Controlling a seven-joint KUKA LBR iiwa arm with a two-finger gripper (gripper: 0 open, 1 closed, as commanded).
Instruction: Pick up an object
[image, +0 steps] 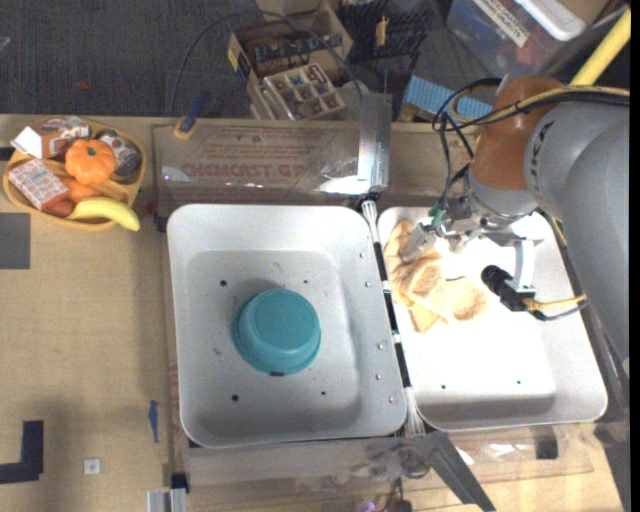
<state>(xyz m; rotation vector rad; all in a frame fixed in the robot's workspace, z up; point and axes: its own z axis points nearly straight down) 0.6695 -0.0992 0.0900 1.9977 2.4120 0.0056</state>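
Low over the back left part of the right bin (500, 390): the gripper (437, 226), bare metal, at the end of a smooth grey arm (590, 170) with a glossy orange band. Spread or pressed together: cannot tell from this slant.

Just beneath and in front of it, a loose heap of tan pieces (425, 282). Flat, toast-like, some wedge-shaped, overlapping one another, close against the bin's left wall. Touching the gripper or not: cannot tell.

Around them, shiny white plastic, shallow, with rounded corners.

In the left bin (200, 240), near the middle of the floor, a teal bowl (279, 331). Mouth down, round, smooth and matte, flat base upward. Well apart from the gripper. Small dark dots scattered over the white floor around it.

Far left on the pale brown bench (80, 330), away from both bins, a shallow yellow dish (15, 185) with a ribbed orange pumpkin (90, 160), a curved banana (105, 211) at its front rim, and small printed boxes.
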